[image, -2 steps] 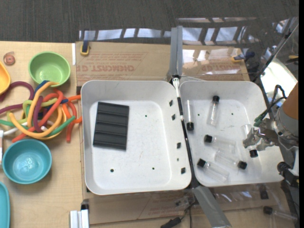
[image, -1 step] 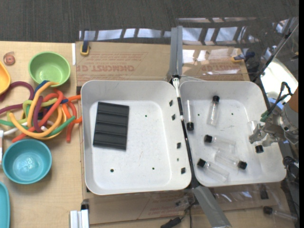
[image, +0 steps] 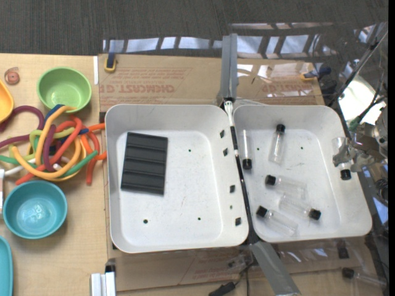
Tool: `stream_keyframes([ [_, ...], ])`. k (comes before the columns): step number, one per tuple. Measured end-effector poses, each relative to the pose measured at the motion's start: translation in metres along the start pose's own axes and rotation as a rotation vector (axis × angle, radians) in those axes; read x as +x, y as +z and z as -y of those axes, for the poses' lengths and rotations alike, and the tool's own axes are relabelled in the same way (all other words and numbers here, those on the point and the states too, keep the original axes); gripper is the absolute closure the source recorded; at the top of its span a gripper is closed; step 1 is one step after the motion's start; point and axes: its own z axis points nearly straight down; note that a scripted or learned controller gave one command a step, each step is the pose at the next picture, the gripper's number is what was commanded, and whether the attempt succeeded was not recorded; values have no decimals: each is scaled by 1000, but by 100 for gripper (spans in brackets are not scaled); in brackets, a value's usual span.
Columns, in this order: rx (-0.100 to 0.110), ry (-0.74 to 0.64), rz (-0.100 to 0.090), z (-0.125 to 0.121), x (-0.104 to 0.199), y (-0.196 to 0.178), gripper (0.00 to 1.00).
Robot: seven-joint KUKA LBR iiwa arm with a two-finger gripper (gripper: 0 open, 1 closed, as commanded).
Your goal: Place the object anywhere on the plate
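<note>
The plate is a black ridged rectangular slab (image: pixel 145 163) lying flat in the left part of the left bin (image: pixel 185 239). Several clear vials with black caps lie scattered in the right bin (image: pixel 327 113), among them one near the back (image: pixel 278 143), one along the left wall (image: pixel 245 148) and one near the front (image: pixel 279 222). My gripper (image: pixel 353 155) hangs at the right bin's right rim. Right beside it a further vial (image: pixel 340 153) stands nearly upright with its black cap (image: pixel 345 174) downward. Whether that vial is in the gripper's grasp I cannot make out.
Left of the bins, the wooden table bears a green bowl (image: pixel 63 89), a teal bowl (image: pixel 35 208) and a tangle of coloured cords (image: pixel 58 147). A raised divider (image: pixel 233 159) separates the two bins. Metal framing (image: pixel 278 42) stands behind the right bin.
</note>
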Motion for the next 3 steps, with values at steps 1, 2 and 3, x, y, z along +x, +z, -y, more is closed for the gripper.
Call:
stream_keyframes([
  [1,2,-202,-2,49,8,47,100],
  [2,-1,-252,-1,12,-4,23,100],
  [3,0,-165,1,-84,117,-20,100],
])
